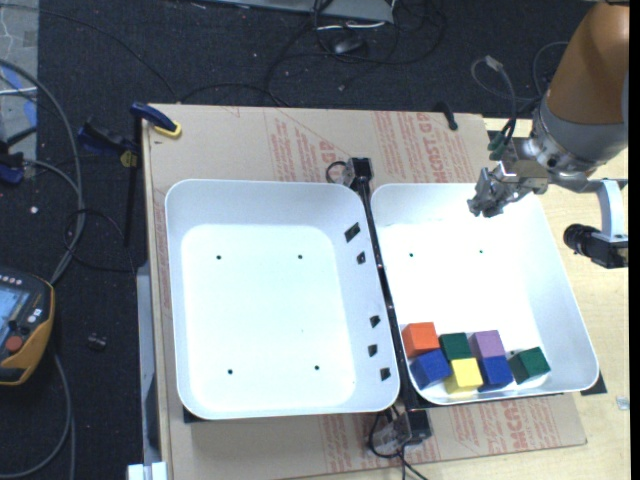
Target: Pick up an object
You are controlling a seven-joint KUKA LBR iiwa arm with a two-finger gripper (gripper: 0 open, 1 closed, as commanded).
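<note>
Several small coloured cubes lie bunched at the near edge of the right bin (470, 268): an orange cube (421, 337), a dark green cube (455, 346), a purple cube (488, 344), a blue cube (431, 368), a yellow cube (465, 373), another blue cube (496, 370) and a green cube (529, 364). My gripper (489, 201) hangs over the far right corner of that bin, well away from the cubes, with nothing seen between its fingers.
The left bin (265, 298) sits beside the right one on a cardboard sheet (300, 138). Black clips (360, 173) join the bins along the middle. Cables and a yellow-handled clamp (160, 120) lie beyond the bench's far left.
</note>
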